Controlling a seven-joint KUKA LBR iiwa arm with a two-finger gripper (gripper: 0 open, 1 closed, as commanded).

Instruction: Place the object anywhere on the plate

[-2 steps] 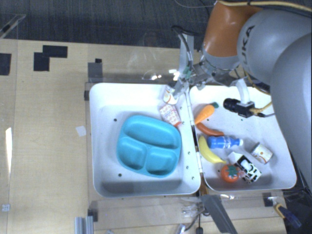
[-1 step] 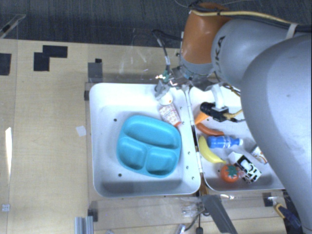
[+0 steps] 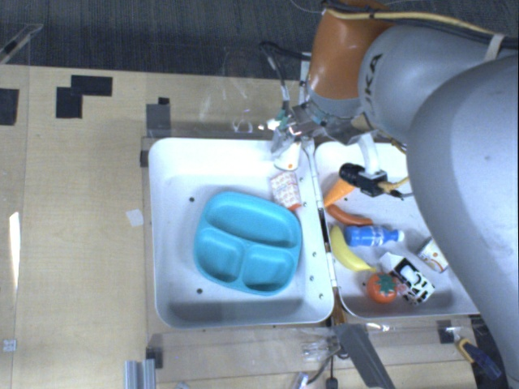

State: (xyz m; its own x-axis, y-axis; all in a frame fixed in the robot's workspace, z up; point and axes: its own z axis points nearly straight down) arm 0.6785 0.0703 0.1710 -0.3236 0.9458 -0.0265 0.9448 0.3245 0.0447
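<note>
A blue divided plate point(image 3: 247, 241) lies in the middle of the left bin point(image 3: 174, 217). My gripper point(image 3: 285, 146) hangs over that bin's far right corner, beyond the plate. It is shut on the top of a small white and red packet point(image 3: 285, 189), which dangles below the fingers just off the plate's far right edge and close to the wall between the bins.
The right bin point(image 3: 454, 306) holds a carrot point(image 3: 338, 191), a blue and white bottle point(image 3: 373, 236), a banana point(image 3: 349, 254), a red-orange fruit point(image 3: 381, 288), a black and white item point(image 3: 414, 285) and a small white cup point(image 3: 431, 254). The arm covers that bin's far right part.
</note>
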